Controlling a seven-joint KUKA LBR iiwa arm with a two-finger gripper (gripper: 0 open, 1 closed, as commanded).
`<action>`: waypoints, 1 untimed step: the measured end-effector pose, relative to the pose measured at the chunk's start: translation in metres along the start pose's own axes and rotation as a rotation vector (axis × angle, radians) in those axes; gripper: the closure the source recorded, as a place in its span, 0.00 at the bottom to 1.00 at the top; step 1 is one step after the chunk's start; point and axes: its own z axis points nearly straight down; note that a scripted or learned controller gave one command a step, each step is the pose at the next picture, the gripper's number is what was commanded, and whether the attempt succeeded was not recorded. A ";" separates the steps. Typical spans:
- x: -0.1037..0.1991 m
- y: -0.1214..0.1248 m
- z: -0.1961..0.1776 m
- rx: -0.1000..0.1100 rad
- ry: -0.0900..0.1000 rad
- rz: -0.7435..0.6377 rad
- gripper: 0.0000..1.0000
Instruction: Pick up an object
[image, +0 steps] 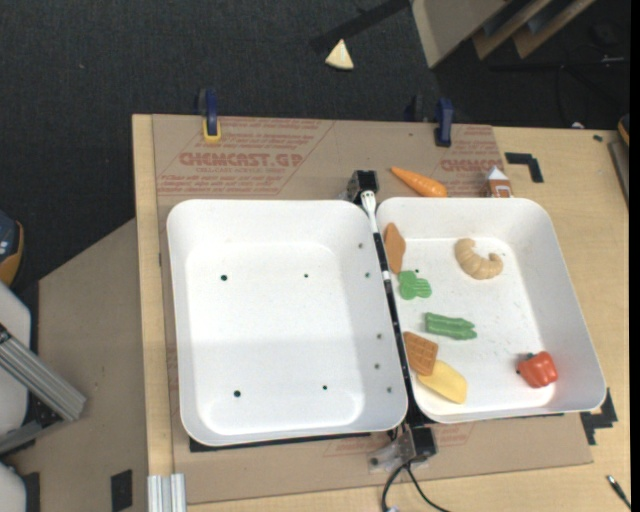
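Within the right bin lie toy foods, a red pepper rightmost; tool's state cannot be told.

Smooth white plastic bins sit on matt brown board.

- Seen in the right bin: a tan croissant at the back, a red pepper near the front right corner.
- Along that bin's left wall: two green pieces, a waffle, a yellow piece.
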 end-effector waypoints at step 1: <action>0.000 -0.034 0.000 0.001 0.001 0.000 1.00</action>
